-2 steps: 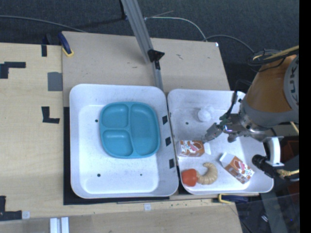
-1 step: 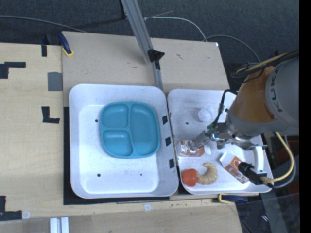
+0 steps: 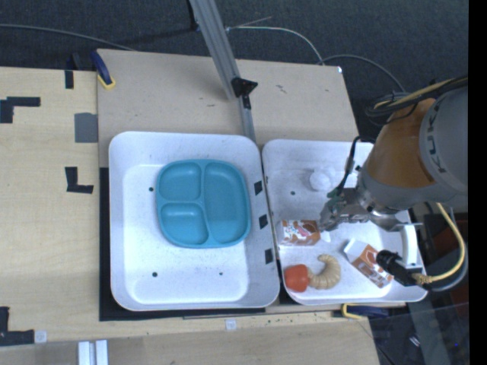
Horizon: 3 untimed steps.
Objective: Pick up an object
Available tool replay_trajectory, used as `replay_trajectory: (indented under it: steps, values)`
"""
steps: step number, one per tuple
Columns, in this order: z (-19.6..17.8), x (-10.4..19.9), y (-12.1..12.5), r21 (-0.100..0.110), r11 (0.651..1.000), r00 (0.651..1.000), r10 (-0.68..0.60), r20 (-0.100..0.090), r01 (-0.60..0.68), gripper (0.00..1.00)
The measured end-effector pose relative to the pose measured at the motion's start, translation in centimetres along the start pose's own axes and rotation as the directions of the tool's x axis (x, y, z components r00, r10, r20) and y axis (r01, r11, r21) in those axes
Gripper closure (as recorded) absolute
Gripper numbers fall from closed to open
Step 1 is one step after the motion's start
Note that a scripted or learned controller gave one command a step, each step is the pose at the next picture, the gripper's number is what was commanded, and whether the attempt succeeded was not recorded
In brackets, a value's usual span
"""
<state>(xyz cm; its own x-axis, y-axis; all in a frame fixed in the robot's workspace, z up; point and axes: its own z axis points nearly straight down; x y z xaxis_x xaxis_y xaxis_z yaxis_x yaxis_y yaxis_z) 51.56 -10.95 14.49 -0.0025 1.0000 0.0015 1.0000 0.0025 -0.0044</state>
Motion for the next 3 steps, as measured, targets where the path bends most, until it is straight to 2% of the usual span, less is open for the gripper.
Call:
replay_trajectory:
  steps: [2,3]
  values:
    - [-11.9,-0.4,0.8,-0.009,1.0,1.0,0.001,0.003,-0.001,1.0]
    - [-15.7,-0.4,0.9,-0.007,1.0,1.0,0.001,0.002,-0.001,1.0]
